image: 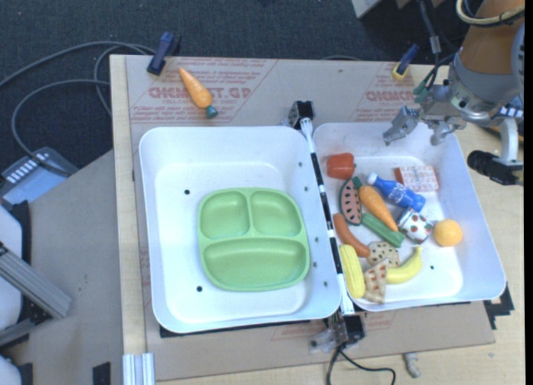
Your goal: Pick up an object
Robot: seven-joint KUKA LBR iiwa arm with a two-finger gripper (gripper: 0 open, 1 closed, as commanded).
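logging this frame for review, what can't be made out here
- Arm: its upper part is cut off by the camera view's top and right edges.
- Gripper: small and blurred above the right bin; whether anything is in it cannot be told.
- Toy pile: items overlap, so the lower ones are partly hidden.
- Pink packet: print too small to read.
- Left bin: floor under the green divided plate is covered.

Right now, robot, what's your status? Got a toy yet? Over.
Two-finger gripper over the right white bin's far edge, fingers open, holding nothing. Plastic toy food pile still in bin, untouched. Green divided plate in left bin, out of the way.
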